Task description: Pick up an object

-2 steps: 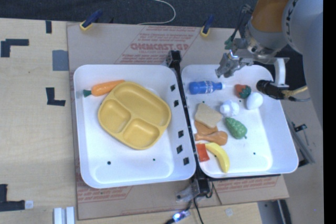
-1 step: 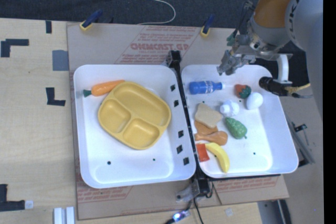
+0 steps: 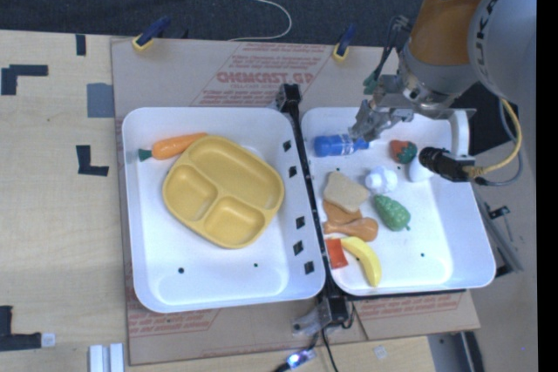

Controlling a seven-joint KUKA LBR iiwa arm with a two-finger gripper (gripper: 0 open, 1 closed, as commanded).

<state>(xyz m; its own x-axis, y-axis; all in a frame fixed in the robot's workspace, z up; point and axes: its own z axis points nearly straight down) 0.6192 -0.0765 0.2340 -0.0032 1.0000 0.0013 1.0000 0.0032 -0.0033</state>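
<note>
1. While the arm reaches over the far edge of the right bin, the end effector hangs low near that bin's far-left corner. I cannot tell from this angle whether it is spread or pressed together.
2. A blue bottle lies on its side in the far-left corner, along the bin's far edge. Its right end sits right at the end effector. Whether the two touch cannot be told.
3. A red-and-green piece lies near the far edge, right of the end effector and apart from it.
4. A white ball rests towards the bin's middle, just beside a tan slice of bread that lies near the left edge.
5. A green piece sits in the middle of the bin, near the ball.
6. An orange drumstick lies just on the near side of the bread, along the left edge.
7. A red block and a banana lie side by side in the near-left corner.
8. In the left bin, a yellow tray with compartments covers the middle, and a carrot lies at the tray's far-left side, towards the far-left corner.
9. Both bins stand on a cardboard sheet laid on the worktop.
10. Two clamps grip the sheet's far edge.
</note>
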